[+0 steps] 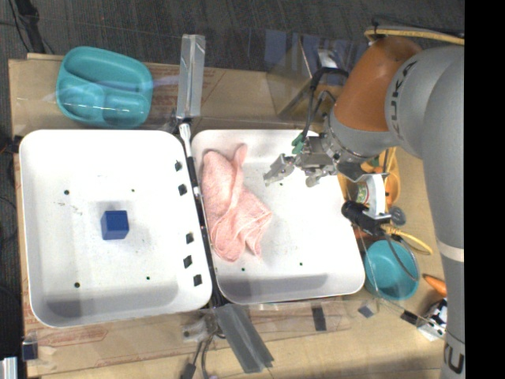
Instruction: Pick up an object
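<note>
Two shallow white plastic bins side by side on wooden surface (237, 93), rounded corners, glossy walls. Left bin (47, 235): small blue cube (115, 224), hard-edged, sitting flat left of center, well apart from all walls, plenty of bare floor around. Right bin (331, 267): pink cloth (229, 204), soft, crumpled, terry-looking, stretched long along the left wall from near the back rim toward the front, touching or nearly touching the divider side. Right half of that bin floor bare and open. Gripper (293, 170) metal, thin fingers (276, 170) spread apart, released, nothing between them, hovering over right bin's upper middle, just beside cloth's right edge, apart from it. Grey arm with orange band (379, 77) coming in from right over bin's back right corner. Teal molded tray (104, 85) on surface behind left bin. Teal bowl (391, 267) just outside right bin's right front corner, among small clutter too blurred to tell.
</note>
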Controlling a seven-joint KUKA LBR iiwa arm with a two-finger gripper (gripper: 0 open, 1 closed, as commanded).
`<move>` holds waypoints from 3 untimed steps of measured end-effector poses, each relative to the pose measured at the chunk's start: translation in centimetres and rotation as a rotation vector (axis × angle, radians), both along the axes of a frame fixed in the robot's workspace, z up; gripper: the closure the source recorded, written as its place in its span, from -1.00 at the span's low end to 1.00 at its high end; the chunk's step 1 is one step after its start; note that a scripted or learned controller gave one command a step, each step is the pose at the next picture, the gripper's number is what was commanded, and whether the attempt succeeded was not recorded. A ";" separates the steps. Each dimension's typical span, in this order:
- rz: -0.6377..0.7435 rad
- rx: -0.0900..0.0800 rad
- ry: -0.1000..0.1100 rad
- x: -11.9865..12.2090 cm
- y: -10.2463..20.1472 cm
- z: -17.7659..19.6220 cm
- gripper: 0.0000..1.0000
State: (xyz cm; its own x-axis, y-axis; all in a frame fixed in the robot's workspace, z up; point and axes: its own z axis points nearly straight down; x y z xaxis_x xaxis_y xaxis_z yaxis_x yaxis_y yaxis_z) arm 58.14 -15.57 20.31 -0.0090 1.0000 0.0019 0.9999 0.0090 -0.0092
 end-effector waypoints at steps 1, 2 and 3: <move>0.111 0.000 0.000 -0.1 4.0 -10.1 -1.00; 0.130 0.000 -0.004 -2.7 4.2 -11.4 -1.00; 0.135 0.001 -0.001 -2.6 4.2 -10.7 1.00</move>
